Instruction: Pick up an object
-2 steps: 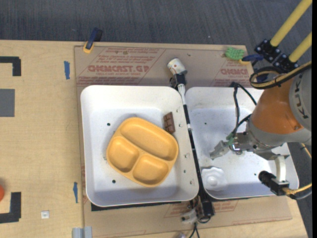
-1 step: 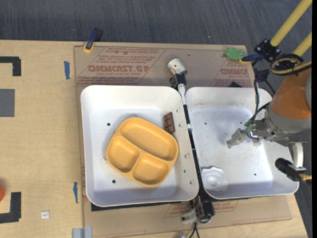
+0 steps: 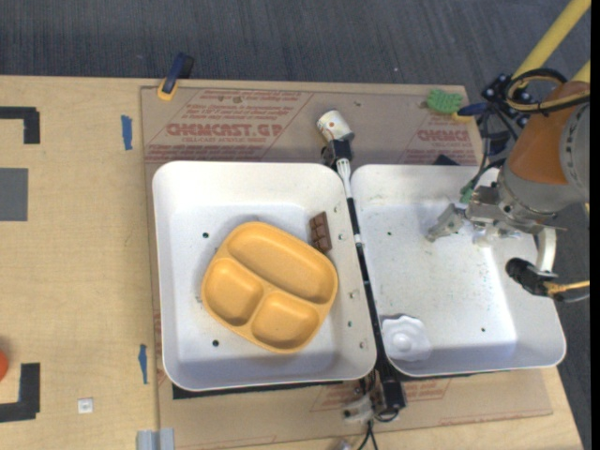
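Observation:
My gripper (image 3: 461, 230) hangs over the upper right part of the right bin (image 3: 525, 345), open, with nothing between its fingers. The grey arm with its orange band (image 3: 548, 148) comes in from the right edge. A small white lidded cup (image 3: 405, 336) lies in the right bin's near left corner, well away from the gripper. In the left bin (image 3: 178, 251) rests a yellow divided plate (image 3: 270, 285). A small brown bar (image 3: 320, 232) lies just beyond the plate's far right rim, near the wall between the bins.
A white-and-black brush-like tool (image 3: 334, 134) lies on the cardboard sheet behind the bins. A green clip (image 3: 441, 101) and a blue-yellow clamp (image 3: 174, 75) hold the cardboard's back edge. Cables (image 3: 548, 284) hang beside the arm.

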